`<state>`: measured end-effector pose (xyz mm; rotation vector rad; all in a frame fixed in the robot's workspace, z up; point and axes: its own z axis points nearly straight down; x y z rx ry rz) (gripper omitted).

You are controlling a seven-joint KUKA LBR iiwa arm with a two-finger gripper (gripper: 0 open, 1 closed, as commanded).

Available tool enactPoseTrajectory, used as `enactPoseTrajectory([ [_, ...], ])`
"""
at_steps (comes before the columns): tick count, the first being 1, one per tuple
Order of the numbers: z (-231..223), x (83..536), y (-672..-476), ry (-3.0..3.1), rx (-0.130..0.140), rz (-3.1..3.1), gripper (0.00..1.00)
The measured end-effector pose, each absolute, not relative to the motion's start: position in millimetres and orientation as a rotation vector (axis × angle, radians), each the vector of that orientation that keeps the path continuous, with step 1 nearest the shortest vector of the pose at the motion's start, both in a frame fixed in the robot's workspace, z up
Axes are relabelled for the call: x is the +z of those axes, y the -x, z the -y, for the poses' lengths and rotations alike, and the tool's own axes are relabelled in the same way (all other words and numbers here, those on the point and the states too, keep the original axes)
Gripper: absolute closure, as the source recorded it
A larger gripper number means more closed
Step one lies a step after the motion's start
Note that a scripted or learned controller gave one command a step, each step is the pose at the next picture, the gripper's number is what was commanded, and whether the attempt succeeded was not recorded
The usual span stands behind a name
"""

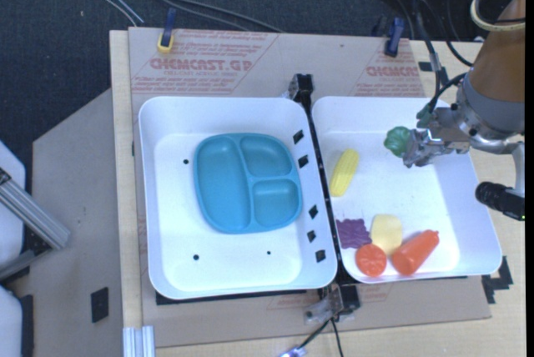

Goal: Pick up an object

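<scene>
Green lump [398, 139] sits right at the tip of the gripper [415, 148], on its left side as the view runs, touching or all but touching. We can't tell whether it's clamped or merely beside the tip; grip state not readable from this angle, so we leave it open.

Arm comes in from the right w/ the orange band [501, 67] above the wrist; gripper hangs over the upper part of the right bin [467, 180].

Key relation, in our judgement: nearest obj is the green one, no travel needed. Others lie below-left of the gripper:
- yellow corn [344, 172], long axis roughly upright in view, slightly tilted, near
- purple piece [352, 232], pale yellow piece [385, 230], red ball [371, 261], orange carrot [415, 252] – clustered, touching one another, well apart from gripper

Blue tray [248, 182] in the left bin [158, 180], far side of the divider.

If green isn't secured, we'd guess corn is the next easiest: it lies alone.
</scene>
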<state>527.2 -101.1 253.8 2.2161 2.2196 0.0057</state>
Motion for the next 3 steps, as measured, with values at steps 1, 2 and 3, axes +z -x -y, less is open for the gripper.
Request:
enactPoseTrajectory([
  [1, 55, 241, -523.6, -2.219, 0.000, -2.229, 1.00],
  [2, 12, 237, -518.9, -2.220, -0.001, -2.228, 1.00],
  [3, -50, 238, -517.6, -2.216, 0.002, -2.230, 1.00],
])
